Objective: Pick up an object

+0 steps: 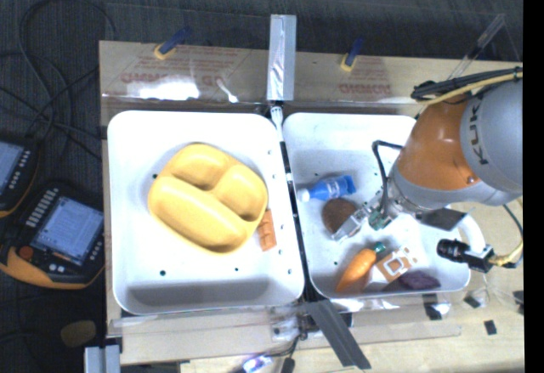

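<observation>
Left bin (127, 278): mostly taken up by a large yellow lump (208, 195) at centre, with a small orange piece (267, 231) wedged between it and the right wall. Open white floor along the lower edge and lower left corner; a narrower strip along the top.

Right bin (319, 274): crowded in the lower half. Blue bottle (327, 189) and brown lump (338, 211) near the left wall, carrot (355, 268), small square tag (393, 264) and purple thing (414, 281) along the bottom. Pincer (364, 220) just beside the brown lump, arm (450, 155) covering the right side. Bare floor in the upper left of this bin.
</observation>
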